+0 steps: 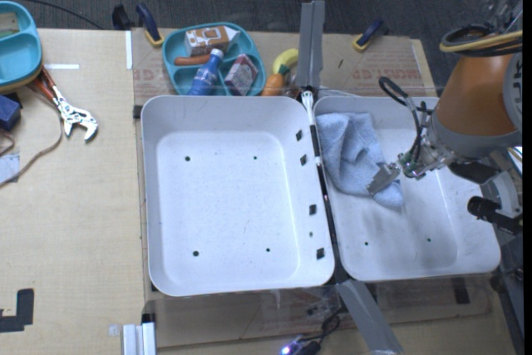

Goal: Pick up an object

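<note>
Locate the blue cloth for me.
The cloth lies in the right bin, bunched at its upper-left corner beside the divider, with the end effector at its lower-right edge.

teal tray (pixel 176 72) of oddments; wrench (pixel 73 117) on bench.

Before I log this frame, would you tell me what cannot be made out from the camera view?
- Whether the gripper has caught the light blue cloth: its tip lies against the folds, too small to read.
- The items in the teal tray behind the left bin: too small to identify with confidence.
- The arm: cut off by the right edge.
</note>
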Controlling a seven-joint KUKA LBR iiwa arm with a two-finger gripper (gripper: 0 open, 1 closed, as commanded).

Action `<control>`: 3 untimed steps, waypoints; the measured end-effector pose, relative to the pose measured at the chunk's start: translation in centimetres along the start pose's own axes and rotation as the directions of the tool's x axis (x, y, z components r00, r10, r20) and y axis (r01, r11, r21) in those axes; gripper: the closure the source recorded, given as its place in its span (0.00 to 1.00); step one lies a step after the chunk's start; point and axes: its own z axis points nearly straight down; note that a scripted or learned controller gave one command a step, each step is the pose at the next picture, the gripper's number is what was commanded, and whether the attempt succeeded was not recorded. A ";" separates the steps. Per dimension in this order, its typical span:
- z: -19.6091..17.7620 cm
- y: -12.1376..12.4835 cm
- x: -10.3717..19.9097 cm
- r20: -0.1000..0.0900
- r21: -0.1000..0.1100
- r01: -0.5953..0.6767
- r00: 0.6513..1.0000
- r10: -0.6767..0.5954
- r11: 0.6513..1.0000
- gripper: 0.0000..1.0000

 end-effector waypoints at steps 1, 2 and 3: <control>4.8 10.2 -2.6 0.002 -0.005 -0.209 0.978 0.209 0.978 0.00; 4.8 5.7 -3.2 0.003 -0.004 -0.168 0.986 0.168 0.986 0.00; 4.9 -3.2 -2.7 0.002 -0.003 -0.120 0.993 0.120 0.993 0.00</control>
